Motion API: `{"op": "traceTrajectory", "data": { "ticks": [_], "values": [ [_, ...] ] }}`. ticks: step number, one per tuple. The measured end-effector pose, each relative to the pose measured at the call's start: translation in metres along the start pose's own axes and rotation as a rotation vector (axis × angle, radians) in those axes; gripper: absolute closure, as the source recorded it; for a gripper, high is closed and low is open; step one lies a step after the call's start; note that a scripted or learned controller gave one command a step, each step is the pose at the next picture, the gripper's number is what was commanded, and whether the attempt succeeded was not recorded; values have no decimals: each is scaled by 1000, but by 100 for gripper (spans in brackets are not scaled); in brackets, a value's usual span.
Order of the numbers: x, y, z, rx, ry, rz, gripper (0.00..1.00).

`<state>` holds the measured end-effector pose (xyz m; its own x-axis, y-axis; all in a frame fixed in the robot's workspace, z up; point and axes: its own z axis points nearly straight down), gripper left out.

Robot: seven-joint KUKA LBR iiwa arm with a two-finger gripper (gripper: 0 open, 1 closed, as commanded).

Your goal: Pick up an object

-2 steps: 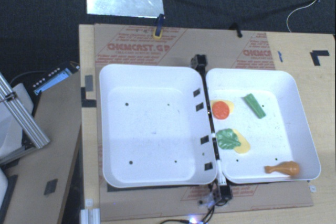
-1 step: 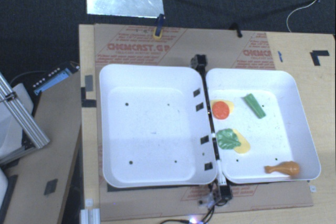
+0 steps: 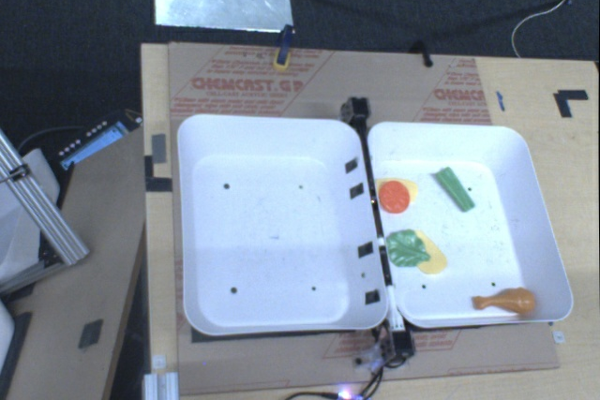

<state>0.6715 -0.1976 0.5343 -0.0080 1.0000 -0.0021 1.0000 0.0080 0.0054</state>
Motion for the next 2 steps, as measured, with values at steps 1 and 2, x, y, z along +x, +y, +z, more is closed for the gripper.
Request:
{"op": "traceTrajectory", "data": {
  "ticks": [1, 2],
  "values": [
    [-8, -31, -1, 3, 1, 6, 100],
    [-8, -2, -1, 1, 0, 2, 100]
  ]
}}
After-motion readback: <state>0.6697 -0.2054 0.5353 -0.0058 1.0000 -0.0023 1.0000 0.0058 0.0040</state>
